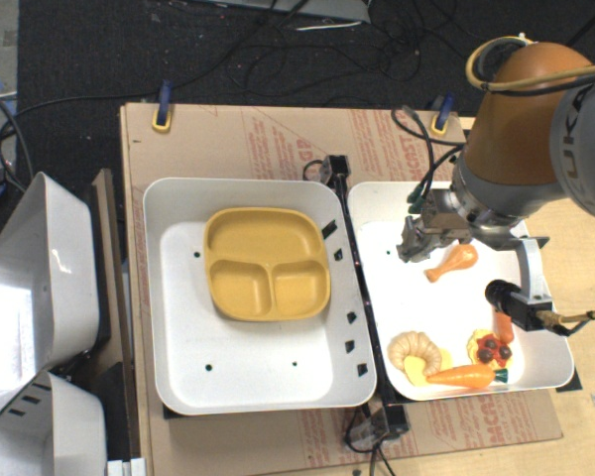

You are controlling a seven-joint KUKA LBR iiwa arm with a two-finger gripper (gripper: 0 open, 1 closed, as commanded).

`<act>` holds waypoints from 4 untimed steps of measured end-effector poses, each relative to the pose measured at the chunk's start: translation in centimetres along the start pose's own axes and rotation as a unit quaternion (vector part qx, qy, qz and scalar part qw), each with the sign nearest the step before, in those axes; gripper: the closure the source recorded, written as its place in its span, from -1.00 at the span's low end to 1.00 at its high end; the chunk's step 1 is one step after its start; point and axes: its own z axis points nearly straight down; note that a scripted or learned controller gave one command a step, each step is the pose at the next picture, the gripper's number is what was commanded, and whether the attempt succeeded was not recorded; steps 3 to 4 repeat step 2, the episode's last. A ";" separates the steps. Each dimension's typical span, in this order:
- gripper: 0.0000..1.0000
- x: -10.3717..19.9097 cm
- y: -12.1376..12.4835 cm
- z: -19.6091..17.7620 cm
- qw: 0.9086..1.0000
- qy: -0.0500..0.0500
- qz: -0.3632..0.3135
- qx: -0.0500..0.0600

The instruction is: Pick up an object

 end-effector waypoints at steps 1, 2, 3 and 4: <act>1.00 5.2 0.4 1.7 1.000 0.000 0.000 0.001; 1.00 11.1 2.2 2.1 1.000 0.000 0.000 -0.001; 1.00 11.1 2.2 2.1 1.000 0.000 0.000 -0.001; 1.00 11.1 2.2 2.1 1.000 0.000 0.000 -0.001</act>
